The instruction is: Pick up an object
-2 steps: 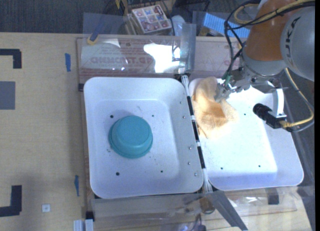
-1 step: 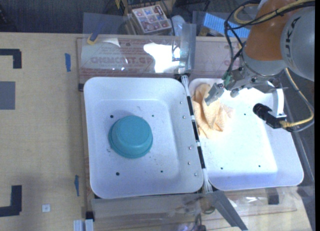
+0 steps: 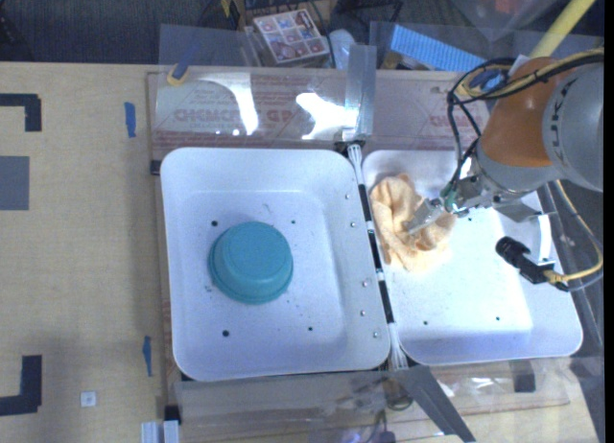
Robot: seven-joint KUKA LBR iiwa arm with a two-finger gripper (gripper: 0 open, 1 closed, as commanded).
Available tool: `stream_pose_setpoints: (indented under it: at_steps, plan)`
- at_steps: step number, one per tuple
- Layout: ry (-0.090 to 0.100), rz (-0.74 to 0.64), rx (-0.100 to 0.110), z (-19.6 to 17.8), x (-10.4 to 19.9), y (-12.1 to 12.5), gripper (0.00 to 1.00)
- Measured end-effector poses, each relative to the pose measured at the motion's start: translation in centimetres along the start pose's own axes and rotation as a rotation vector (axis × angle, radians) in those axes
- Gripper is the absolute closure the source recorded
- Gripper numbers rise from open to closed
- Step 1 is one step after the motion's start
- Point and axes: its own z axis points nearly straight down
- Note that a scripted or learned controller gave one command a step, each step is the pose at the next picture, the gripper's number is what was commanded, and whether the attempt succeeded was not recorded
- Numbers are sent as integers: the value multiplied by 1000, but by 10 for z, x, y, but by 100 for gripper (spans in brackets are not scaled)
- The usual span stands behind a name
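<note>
Camera view: fingers (image 3: 423,219) pressed into tan cloth (image 3: 407,223) in right bin (image 3: 499,321); spread or pinching, cannot tell.

1. A robotics lab or test cell is indicated by the grey and orange industrial arm (image 3: 537,129) with loose cabling.
2. Two white bins (image 3: 182,192) are fixed side by side on a plywood bench (image 3: 77,240).
3. Black markers and blue tape (image 3: 129,119) are seen on the bench.
4. Clutter is stored behind.

Grey arm (image 3: 576,134) with an orange band (image 3: 518,129), looped yellow-and-black cables (image 3: 470,81), small metallic claw (image 3: 429,213).
</note>
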Motion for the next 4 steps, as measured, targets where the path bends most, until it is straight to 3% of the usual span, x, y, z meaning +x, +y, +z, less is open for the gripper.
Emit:
stream_pose_setpoints:
  at_steps: [1,2,3,4]
  plan:
    - [2,91,10,-28,-9,-7,0]
    - [-3,41,0,-1,29,-1,0]
    - [-3,44,-6,-12,28,1,100]
    - [4,16,12,-111,89,49,100]
